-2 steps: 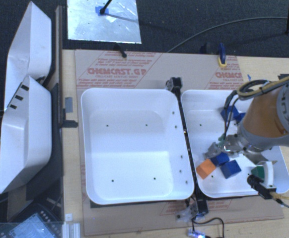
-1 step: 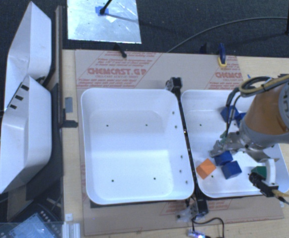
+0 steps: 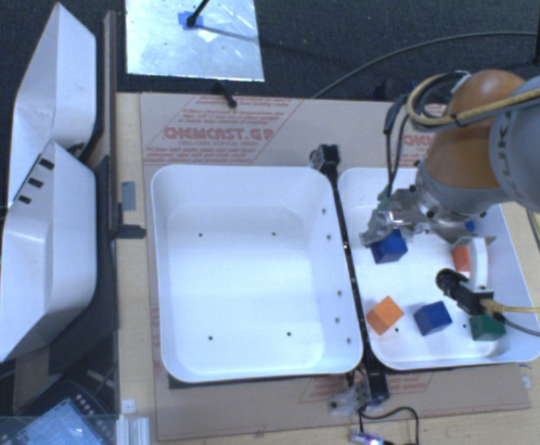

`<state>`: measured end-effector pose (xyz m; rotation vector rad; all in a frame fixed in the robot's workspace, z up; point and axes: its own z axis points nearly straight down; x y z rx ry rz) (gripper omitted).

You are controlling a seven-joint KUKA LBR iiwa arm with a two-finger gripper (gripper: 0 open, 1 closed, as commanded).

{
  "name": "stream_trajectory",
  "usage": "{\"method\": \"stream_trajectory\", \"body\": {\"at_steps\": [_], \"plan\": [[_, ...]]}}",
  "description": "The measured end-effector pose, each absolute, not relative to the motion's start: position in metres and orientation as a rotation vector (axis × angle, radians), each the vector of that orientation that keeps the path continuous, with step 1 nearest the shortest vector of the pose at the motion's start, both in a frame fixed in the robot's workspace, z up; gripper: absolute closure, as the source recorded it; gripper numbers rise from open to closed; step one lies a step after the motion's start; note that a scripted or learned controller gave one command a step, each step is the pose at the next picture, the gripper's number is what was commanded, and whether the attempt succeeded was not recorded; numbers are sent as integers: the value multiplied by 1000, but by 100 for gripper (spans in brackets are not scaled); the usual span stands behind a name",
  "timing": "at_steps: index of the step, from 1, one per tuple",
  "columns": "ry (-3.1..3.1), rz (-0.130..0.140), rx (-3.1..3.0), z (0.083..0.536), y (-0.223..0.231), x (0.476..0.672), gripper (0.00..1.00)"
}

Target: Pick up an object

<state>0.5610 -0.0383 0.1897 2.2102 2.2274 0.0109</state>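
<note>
Blue cube (image 3: 390, 247) under the hand (image 3: 382, 233), grip unclear; "CHEMCAST GP" on the board (image 3: 219, 130).

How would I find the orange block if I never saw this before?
Look in the right bin, the one the arm reaches into. Near its front left part lies the orange block, beside a blue block. It is the only orange cube there; another blue block sits farther back.

robot lab: bench (image 3: 251, 123), twin white bins (image 3: 242, 276), cables (image 3: 520, 309).
</note>
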Motion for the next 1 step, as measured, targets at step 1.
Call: {"method": "stream_trajectory", "body": {"at_steps": [1], "plan": [[2229, 2, 2215, 186, 34, 530, 100]]}}
